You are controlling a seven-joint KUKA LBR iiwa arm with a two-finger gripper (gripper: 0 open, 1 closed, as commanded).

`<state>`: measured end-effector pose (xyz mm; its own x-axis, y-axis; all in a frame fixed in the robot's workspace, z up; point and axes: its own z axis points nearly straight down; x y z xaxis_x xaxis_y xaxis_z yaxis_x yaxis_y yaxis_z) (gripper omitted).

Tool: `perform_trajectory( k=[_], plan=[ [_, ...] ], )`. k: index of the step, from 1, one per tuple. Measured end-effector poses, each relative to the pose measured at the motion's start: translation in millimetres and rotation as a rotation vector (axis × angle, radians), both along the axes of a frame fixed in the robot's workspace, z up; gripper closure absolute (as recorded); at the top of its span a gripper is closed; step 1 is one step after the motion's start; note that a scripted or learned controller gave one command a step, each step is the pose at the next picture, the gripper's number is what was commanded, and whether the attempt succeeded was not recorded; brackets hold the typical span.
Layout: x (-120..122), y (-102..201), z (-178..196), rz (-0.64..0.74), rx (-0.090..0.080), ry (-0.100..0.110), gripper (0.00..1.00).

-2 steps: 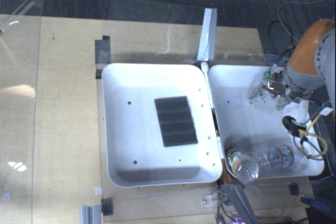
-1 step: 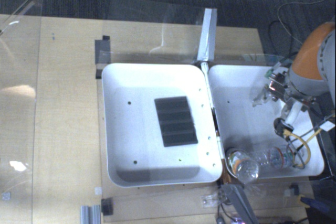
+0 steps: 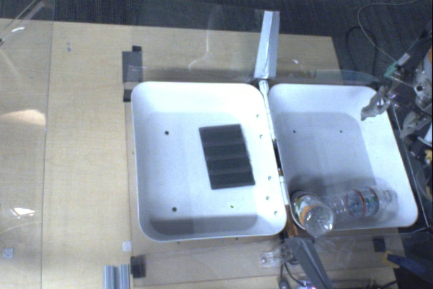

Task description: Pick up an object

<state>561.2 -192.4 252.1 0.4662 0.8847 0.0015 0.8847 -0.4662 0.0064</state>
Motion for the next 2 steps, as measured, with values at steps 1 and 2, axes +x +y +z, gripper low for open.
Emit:
perform_trajectory(
  k=[1,2],
  plan=[
    [-30,16,-149,0.004,0.002,0.005,0.0],
    [37,7,-165,0.0,0.0,-0.002,0.0]
  ],
)
